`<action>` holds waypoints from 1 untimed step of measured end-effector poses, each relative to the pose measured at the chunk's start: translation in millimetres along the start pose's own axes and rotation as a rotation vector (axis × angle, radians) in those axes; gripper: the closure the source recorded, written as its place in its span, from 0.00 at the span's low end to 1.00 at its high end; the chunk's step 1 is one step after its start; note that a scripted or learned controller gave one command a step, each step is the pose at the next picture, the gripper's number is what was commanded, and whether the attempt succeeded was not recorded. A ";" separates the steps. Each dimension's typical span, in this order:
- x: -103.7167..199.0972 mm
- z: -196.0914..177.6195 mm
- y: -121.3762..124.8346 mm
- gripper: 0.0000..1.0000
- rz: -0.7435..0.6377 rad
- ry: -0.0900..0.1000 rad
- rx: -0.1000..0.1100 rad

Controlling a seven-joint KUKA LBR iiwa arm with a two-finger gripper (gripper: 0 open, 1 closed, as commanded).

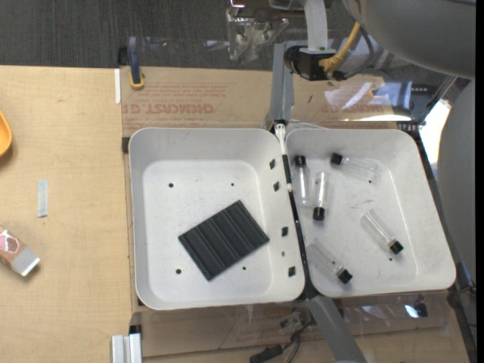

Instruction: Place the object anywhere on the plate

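- The arm (423,13) shows as a big grey blurred mass in the top right corner, above the far edge of the right bin and well clear of everything inside it.
- Whether the gripper is wide, narrow or holding something cannot be told.
- The left bin (151,278) holds the plate (224,240), a dark ribbed rectangle. It lies flat on the bin floor, turned at a slant, a little toward the near right of the middle.
- Nothing rests on the plate, and its ribbed face is bare.
- The right bin (431,271) holds five clear tubes with black caps, all lying on their sides.
- The first tube (301,180) lies near the left wall, its cap pointing to the far side.
- The second tube (319,193) lies just beside the first, its cap pointing to the near side.
- The third tube (354,165) lies toward the far wall, its cap at its left end.
- The fourth tube (378,231) lies right of the middle, slanted, its cap at the near right end.
- The fifth tube (330,263) lies near the front wall, its cap also at the near right end.
- The two bins touch along their shared edge, so every tube is apart from the plate.
- A sheet of cardboard (181,100) with red print lies behind the left bin.
- A blue clamp (134,63) stands at the sheet's far left corner.
- On the bench (68,301), left of the bins, lie a small grey strip (42,199) and a wrapped packet (17,252).
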State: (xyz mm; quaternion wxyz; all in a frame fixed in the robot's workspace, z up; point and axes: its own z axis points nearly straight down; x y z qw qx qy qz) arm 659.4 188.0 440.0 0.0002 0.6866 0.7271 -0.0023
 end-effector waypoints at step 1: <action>2.7 0.1 0.2 1.00 -0.038 0.000 0.000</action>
